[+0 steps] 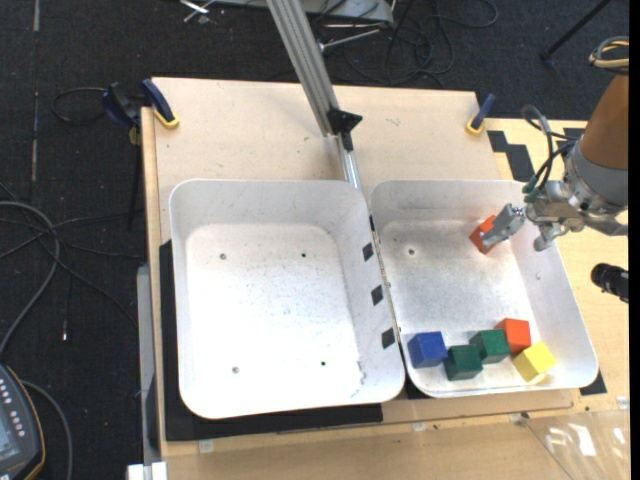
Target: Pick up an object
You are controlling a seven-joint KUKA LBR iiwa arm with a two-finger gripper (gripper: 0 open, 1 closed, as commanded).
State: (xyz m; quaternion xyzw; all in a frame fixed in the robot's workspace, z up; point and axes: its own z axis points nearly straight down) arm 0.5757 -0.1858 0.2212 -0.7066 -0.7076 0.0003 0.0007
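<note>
Orange block (pixel 486 233) seemingly at gripper (pixel 522 224) fingertip

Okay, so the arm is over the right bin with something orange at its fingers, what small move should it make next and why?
Probably a short straight lift. The gripper appears to have the orange block between its fingers, over the right bin, well apart from the blue block and the other blocks at the near edge. Lifting would confirm the grasp, which looks shallow.

The robot arm (pixel 610 148) is cut off by the right edge. An orange block (pixel 486 231) is partly hidden behind the hand (pixel 528 226).
</note>
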